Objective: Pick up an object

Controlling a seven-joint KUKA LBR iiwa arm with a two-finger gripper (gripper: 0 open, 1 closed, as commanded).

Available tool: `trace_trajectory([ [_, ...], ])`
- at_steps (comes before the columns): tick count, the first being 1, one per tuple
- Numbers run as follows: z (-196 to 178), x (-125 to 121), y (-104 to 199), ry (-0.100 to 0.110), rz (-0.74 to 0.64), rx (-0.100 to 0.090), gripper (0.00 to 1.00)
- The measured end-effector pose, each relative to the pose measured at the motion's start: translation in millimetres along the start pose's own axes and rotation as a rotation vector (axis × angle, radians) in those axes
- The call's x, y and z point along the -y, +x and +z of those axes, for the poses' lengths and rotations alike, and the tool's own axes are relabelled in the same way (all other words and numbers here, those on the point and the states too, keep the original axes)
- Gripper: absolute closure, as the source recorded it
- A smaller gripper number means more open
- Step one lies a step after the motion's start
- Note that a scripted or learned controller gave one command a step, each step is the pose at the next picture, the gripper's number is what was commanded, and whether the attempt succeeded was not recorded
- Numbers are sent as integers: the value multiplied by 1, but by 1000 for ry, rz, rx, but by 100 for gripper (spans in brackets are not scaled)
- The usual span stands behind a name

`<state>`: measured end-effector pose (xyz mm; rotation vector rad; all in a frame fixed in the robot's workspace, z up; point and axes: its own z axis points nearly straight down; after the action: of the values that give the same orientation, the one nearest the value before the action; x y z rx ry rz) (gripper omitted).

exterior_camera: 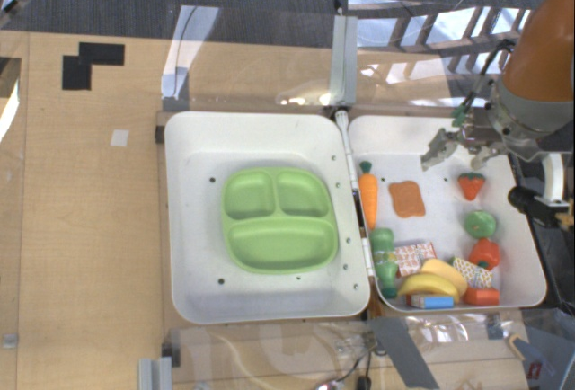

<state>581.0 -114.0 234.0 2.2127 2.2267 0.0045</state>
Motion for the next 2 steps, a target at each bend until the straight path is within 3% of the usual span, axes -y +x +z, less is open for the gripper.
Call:
trace_trajectory([
  [1, 107, 5, 3, 1, 25, 0, 0],
  [2, 144, -4, 19, -7, 142, -1, 0],
])
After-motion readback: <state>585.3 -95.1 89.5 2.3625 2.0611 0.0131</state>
